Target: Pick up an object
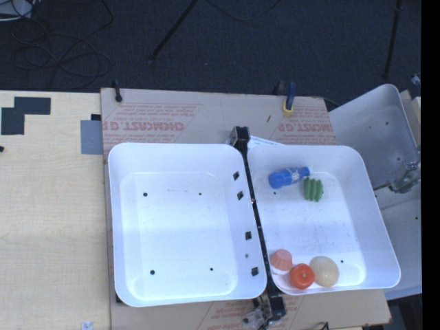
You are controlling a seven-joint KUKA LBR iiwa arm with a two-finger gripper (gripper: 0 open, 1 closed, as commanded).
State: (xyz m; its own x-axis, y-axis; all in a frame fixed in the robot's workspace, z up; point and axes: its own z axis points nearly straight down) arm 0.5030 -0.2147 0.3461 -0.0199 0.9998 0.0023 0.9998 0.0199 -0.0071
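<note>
Blue bottle (288, 177) — ridged green piece (313, 189)

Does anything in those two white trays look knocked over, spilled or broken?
Nothing looks spilled or broken. The blue bottle lies on its side beside a green object in the right tray; three small round items cluster at its near edge.

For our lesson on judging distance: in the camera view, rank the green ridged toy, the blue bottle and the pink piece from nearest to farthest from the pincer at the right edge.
1. Green ridged toy, back of the right bin, closest to the pincer.
2. Blue bottle, just left of it.
3. Pink piece, front, by the divider.
</note>
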